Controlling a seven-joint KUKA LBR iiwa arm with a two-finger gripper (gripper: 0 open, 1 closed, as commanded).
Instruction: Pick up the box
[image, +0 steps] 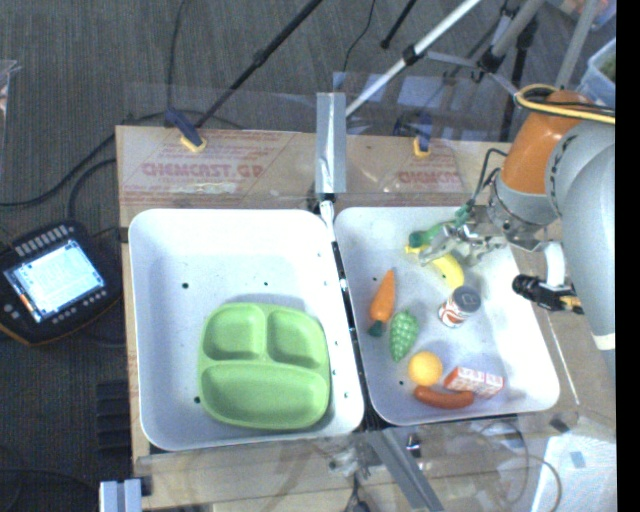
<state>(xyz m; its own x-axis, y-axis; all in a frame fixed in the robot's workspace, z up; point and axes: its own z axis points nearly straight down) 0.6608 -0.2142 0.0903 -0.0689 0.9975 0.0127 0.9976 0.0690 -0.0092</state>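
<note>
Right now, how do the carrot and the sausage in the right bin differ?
The carrot is orange with a green tip; the sausage is red-orange all along. The carrot lies lengthwise near the bin's left wall; the sausage lies crosswise near the front rim, touching the box. Both are long, slim and flat in the right bin.

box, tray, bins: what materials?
Box: likely printed cardboard, matte, flat faces with an orange and white print. Tray: looks like moulded plastic, light green, rounded compartments with a soft sheen. Bins: probably white plastic, smooth, thin rolled rims.
</note>
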